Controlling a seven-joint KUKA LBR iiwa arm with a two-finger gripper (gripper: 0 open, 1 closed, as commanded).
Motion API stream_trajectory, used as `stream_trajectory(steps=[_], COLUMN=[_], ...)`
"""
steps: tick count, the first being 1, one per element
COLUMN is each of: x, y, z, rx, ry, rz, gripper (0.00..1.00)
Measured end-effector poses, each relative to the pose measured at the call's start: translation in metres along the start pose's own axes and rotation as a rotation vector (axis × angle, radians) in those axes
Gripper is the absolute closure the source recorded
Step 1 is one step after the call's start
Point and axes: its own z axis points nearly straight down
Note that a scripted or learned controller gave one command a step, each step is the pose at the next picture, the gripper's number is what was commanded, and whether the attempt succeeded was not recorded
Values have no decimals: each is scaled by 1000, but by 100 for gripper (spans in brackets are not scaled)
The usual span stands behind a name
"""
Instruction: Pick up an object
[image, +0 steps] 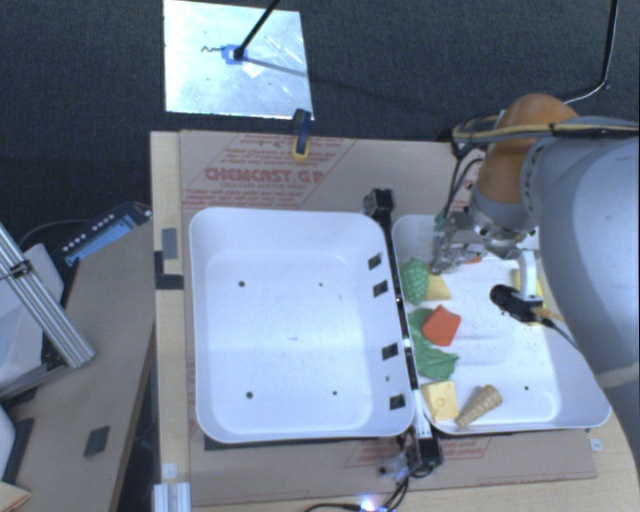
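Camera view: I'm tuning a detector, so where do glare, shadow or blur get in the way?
In the camera view, the foil sheet beyond the bench glares in patches; the left bin is evenly lit with soft shading along its rim; the arm looms large and soft-edged, shading the right bin below it; the gripper looks slightly blurred, while the red block stays sharp.

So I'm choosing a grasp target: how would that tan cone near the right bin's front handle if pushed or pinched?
The tan cone lies on its side, so it would probably roll in an arc. Its taper may slip from a pinch. It looks light.
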Motion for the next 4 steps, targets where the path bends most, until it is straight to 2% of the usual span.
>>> stream_trajectory(steps=[1,2,3,4], x=[-4,-28,-59,-114], y=[-15,-6,-14,-14], z=[-168,-303,-429,-403], rx=[-59,-60,-57,-41], ry=[-1,-3,-4,0], rz=[6,5,10,13], gripper=[100,100,100,100])
